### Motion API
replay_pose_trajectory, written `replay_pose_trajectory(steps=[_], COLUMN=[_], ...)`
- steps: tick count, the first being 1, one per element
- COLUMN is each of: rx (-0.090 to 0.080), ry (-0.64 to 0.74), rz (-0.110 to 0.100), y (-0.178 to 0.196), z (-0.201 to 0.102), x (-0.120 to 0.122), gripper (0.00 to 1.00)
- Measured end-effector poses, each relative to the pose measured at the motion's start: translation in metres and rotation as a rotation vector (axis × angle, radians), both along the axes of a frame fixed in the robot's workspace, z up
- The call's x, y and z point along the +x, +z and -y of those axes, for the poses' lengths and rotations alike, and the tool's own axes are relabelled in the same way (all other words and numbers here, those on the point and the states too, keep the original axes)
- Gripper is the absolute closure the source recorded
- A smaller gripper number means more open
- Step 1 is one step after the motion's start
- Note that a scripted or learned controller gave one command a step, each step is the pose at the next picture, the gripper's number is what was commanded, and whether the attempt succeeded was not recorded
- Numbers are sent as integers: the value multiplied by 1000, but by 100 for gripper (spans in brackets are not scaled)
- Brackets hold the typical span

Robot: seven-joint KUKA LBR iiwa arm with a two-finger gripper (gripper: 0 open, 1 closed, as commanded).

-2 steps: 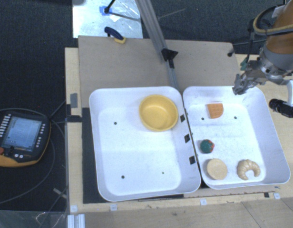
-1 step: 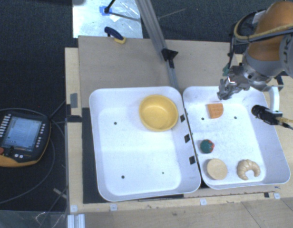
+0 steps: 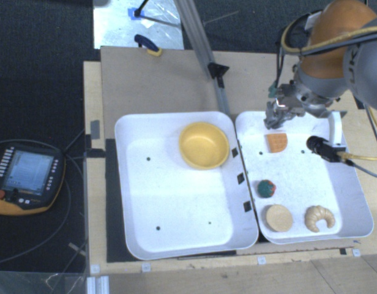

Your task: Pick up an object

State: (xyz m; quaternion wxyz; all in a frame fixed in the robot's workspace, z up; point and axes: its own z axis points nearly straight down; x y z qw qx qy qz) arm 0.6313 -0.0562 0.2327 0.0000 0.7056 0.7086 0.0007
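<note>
While nothing is lifted yet, the task looks to be at its approach stage. Starting at the left, the left bin [image 3: 145, 182] carries just a yellow bowl [image 3: 204, 144], sitting upright near its far right corner, well apart from the arm. Next comes the right bin [image 3: 354, 195], which carries the likely candidates for picking. An orange square piece [image 3: 276, 143] lies flat near the bin's far edge. A small green and red ball [image 3: 266, 188] sits close to the bin's left edge, about midway along it. Along the near edge lie a round tan biscuit [image 3: 278, 218] and, to its right, a croissant [image 3: 319, 218], just beside each other but apart.

The gripper [image 3: 275, 116] hangs over the far left corner of the right bin, just beyond the orange square piece and seemingly above it, not touching it. Whether its fingers are spread or pressed together I cannot tell; they are dark and small here. No object is seen between them.

My judgement: all of the pick remains to be done, that is the descent, the closing and the lift, with the orange square piece the nearest target.
</note>
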Motion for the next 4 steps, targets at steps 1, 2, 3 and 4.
replay_pose_trajectory(steps=[1, 2, 3, 4], rx=[0, 0, 1, -1], ry=[0, 1, 1, -4], rz=[-1, -1, 0, 0], y=[-5, -7, 4, 4], z=[-44, -99, -153, -150], x=[-15, -33, -42, -41], gripper=[100, 100, 100, 0])
